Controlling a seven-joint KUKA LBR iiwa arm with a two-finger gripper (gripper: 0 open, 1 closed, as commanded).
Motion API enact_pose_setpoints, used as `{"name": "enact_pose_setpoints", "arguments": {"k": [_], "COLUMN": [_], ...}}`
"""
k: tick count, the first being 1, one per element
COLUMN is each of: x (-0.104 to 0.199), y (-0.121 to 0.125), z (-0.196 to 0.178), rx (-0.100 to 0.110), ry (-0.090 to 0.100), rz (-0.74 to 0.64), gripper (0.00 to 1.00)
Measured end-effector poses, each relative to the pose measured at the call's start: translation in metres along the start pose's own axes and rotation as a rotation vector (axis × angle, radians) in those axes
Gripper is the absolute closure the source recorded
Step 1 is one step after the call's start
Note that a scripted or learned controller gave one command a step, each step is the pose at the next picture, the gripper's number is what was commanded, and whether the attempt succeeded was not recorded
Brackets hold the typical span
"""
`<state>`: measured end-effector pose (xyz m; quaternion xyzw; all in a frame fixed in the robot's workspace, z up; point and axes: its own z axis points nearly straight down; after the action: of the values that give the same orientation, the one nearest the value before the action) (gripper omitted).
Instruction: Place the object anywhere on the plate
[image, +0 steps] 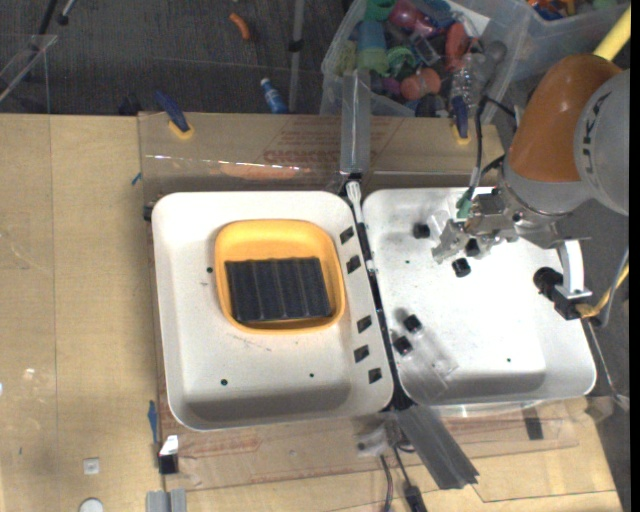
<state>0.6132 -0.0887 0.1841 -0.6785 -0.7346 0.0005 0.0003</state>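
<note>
A black ridged rectangular object (278, 290) lies flat on the yellow plate (276, 237), which sits in the left bin (190, 370). My gripper (441, 248) hangs over the upper middle of the right bin (500, 350), well to the right of the plate. Its two black fingertips (460, 266) stand apart, so it is open with nothing between them.
The grey arm with its orange band (560, 120) reaches in from the upper right. A raised divider with black clips (362, 300) runs between the bins. A crate of colourful toys (420, 45) stands behind the bench.
</note>
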Motion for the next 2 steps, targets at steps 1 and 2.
{"name": "enact_pose_setpoints", "arguments": {"k": [1, 2], "x": [0.027, 0.064], "y": [0.056, 0.059], "z": [0.000, -0.023], "rx": [0.001, -0.005], "ry": [0.000, -0.002], "rz": [-0.090, -0.305], "gripper": [1.00, 1.00]}}
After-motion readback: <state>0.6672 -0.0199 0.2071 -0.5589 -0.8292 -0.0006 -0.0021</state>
